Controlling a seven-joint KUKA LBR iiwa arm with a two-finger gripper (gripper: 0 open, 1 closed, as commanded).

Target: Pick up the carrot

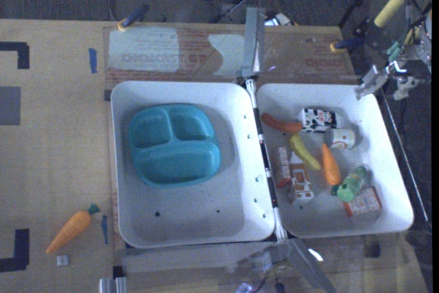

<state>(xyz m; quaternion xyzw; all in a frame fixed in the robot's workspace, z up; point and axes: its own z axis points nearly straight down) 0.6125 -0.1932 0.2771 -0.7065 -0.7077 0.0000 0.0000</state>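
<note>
Nothing of the task is judged to be done yet. On the table (pixel 55 79), the right bin (pixel 387 147) is taken as the landmark. The left bin (pixel 118 147) is set touching the right bin's left wall, and a teal divided plate (pixel 175 144) is carried in it.

Two carrot-shaped toys are seen. The larger, a carrot with green top (pixel 68 231), lies on the bare table far to the left of the right bin, beyond the left bin's lower corner. The smaller, an orange carrot (pixel 330 165), lies inside the right bin near its middle. It is flanked by a yellow banana (pixel 304 151) on its left, and a green toy (pixel 352 183) lies just beside its lower end. Either may be meant, but the one in the right bin is judged the likelier target. Both rest untouched, so the approach, descent, grasp and lift are all left to do.

The arm's end (pixel 406 73) is held outside the right bin, past its upper right corner. The pincer (pixel 374 82) is poised just over that corner's rim, well apart from the orange carrot. It is seen too small and blurred, so it cannot be told whether the pincer is spread or pressed together. Nothing is seen carried in it.
</note>
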